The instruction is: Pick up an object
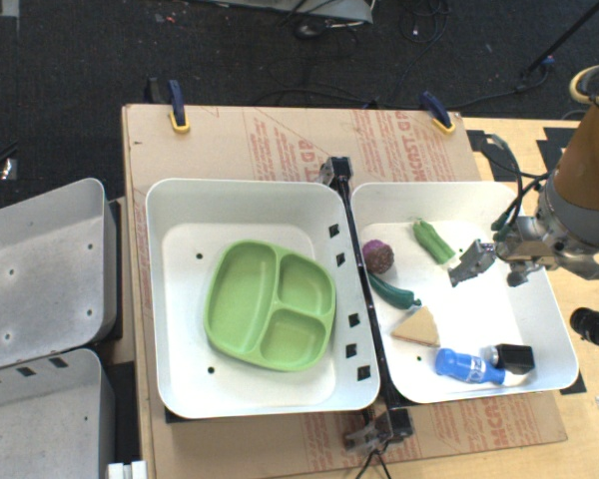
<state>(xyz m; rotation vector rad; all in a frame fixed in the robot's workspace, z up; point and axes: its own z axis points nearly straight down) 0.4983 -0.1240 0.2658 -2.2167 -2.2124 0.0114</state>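
tool (472, 264) over right bin (559, 317); grip state cannot tell | green pod (433, 240) just beside, apart

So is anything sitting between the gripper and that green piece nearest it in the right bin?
Nothing visible. The gripper hangs just right of the green piece, with bare bin floor between them.

The single fixed camera sat above the bench (240, 133), looked down at a slant, and took in both white bins (170, 218) plus surrounding dark floor (60, 58).
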